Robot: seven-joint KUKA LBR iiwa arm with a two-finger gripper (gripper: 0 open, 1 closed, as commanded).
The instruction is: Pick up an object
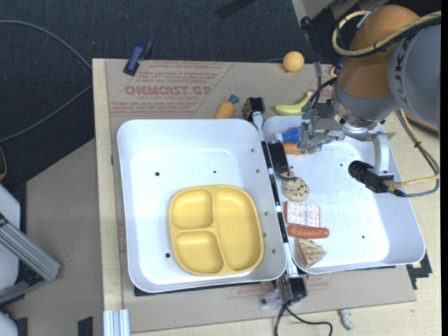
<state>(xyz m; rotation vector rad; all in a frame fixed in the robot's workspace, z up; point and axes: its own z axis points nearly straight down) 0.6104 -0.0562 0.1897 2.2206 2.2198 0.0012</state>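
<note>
Four small items, a cookie among them, line the right bin's nine o'clock wall, so we should descend squarely over one, though we cannot tell the gripper's spread.

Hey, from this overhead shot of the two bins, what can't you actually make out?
- Pincer: in the camera view the wrist covers its tips, so its state and any contact are unclear.
- Right bin: its back part lies under the arm.
- Small items by the divider: too small to name surely.
- Print on the board: blurred, partly cut by the left bin.
</note>
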